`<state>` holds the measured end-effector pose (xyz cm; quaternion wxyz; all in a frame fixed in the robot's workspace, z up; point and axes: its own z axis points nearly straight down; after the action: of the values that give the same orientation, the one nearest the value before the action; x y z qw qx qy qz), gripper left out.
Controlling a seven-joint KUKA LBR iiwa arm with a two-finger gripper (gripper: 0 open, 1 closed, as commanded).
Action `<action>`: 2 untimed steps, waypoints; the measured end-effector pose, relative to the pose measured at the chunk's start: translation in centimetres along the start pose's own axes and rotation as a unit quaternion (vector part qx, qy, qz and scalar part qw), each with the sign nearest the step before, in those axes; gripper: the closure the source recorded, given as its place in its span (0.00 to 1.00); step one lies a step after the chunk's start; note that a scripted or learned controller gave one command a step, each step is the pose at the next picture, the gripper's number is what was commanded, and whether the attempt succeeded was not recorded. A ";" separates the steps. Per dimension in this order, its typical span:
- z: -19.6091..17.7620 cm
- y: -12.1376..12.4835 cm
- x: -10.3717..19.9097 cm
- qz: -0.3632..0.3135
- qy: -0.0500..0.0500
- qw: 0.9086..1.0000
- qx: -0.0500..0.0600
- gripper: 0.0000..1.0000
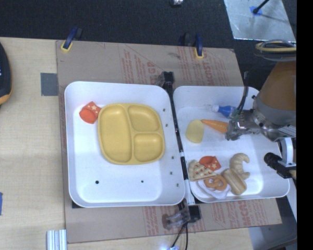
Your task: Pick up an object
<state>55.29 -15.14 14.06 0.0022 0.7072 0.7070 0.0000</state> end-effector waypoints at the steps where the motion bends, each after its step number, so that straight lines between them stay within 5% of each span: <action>1: 0.2 -0.2 0.3 -0.001 0.002 1.000 0.003 0.00; 2: 4.3 -6.8 3.6 -0.002 0.004 1.000 0.008 0.00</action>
<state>48.48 -11.53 9.76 -0.0061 0.7058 0.7084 -0.0029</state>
